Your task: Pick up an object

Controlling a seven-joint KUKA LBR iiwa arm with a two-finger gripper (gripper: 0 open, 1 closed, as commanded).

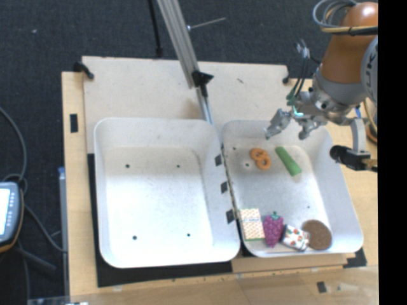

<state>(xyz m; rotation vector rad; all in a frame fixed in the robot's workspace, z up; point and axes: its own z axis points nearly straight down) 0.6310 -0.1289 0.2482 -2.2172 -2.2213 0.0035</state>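
Holding six items in right bin (337, 189): orange pretzel-shaped piece (259, 159) and green stick (288, 161) lying near the far wall, then along the near wall a pale patterned block (252, 223), purple grape-like toy (273, 229), small red-and-white box (295, 237) and brown disc (317, 233), packed close together. Showing only dark specks on floor of left bin (156, 189). Hovering above right bin's far edge: gripper (292, 127), fingers spread apart, gripping nothing, just beyond green stick. Sitting side by side on pale wooden bench (140, 88), bins touching at centre. Standing behind bins: slanted aluminium post (181, 37). Surrounding bench: dark carpet (38, 30), cables, handheld screen (7, 211) at left.
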